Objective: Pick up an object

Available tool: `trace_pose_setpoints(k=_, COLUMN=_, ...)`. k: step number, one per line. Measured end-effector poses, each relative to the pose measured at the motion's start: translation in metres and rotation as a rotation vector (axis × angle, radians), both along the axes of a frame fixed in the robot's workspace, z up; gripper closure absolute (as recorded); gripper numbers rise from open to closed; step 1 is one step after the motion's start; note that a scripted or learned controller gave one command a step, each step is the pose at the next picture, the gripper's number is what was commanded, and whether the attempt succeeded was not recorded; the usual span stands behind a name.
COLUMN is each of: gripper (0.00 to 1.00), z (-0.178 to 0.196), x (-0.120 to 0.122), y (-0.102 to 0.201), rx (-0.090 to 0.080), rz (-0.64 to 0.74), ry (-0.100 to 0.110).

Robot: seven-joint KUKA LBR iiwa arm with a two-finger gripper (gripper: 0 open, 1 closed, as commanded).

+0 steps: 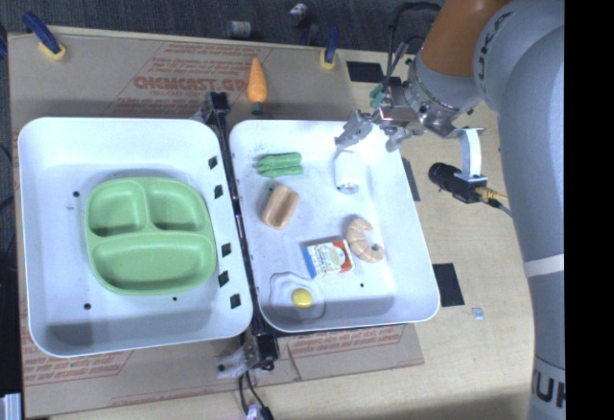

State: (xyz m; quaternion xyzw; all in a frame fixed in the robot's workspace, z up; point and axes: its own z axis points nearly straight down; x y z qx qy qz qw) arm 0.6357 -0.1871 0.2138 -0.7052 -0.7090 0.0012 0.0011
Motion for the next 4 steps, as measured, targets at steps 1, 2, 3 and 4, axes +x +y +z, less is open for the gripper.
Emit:
trace_pose_setpoints(k=1, gripper=0.00, z=0.169, x=-0.059, y=0.009, rx=-0.003, rz=0.001, ry=-0.008)
trace_pose_setpoints(k=2, gripper=0.00, z=0.188, x=-0.086, y=-0.010, rx=-0.003, rz=-0.001, ry=-0.009)
trace_pose_setpoints(k=3, gripper=0.00, z=0.102, x=-0.088, y=0.048, rx=0.001, rz=0.001, ry=0.000)
trace_pose_setpoints(k=4, gripper=0.00, z=-0.066, x=-0.076, y=0.066, rx=0.001, rz=0.001, ry=0.004)
